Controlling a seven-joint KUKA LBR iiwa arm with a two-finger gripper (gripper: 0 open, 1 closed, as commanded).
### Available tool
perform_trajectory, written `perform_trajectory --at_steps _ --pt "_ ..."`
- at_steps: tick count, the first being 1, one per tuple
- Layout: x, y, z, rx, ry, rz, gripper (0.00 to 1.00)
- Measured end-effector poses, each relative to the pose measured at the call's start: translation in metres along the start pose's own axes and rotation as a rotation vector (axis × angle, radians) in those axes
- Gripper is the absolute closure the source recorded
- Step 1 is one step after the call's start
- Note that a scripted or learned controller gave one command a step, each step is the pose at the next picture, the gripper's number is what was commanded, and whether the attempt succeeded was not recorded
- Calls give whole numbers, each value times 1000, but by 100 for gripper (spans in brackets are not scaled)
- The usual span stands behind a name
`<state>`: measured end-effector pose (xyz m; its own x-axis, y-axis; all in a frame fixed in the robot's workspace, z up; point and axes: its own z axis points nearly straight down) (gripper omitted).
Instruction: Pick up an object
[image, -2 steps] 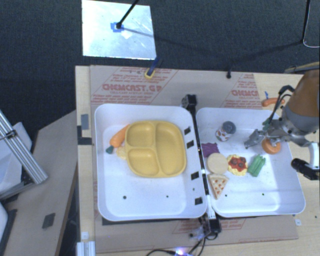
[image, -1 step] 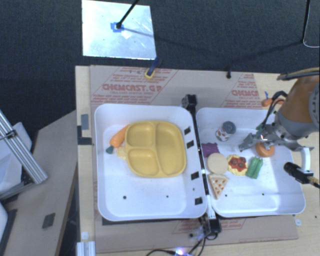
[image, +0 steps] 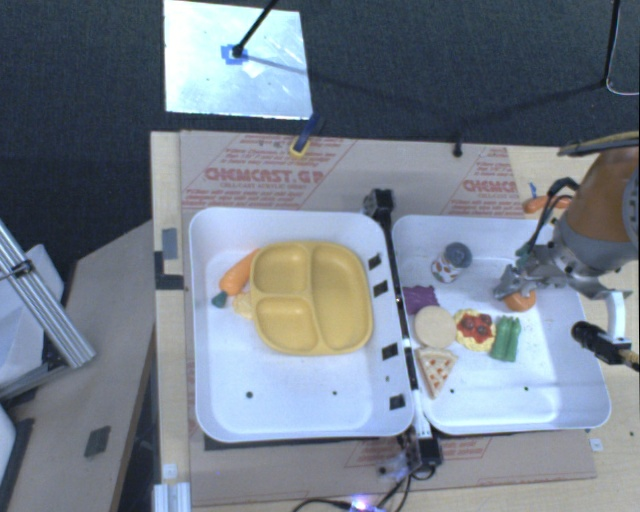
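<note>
Waffle slice (image: 435, 369) lies nearest in the right bin (image: 560, 405), then green vegetable (image: 505, 338) and round cracker (image: 435, 326). Gripper (image: 520, 285) sits over an orange piece (image: 520, 299); its grip cannot be told. Beyond, cardboard (image: 262, 170) reads "CHEMCAST GP".
</note>
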<state>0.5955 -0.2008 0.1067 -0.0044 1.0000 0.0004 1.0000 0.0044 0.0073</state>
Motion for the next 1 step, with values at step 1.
perform_trajectory --at_steps 1 --pt "-5 4 -45 2 -2 1 100"
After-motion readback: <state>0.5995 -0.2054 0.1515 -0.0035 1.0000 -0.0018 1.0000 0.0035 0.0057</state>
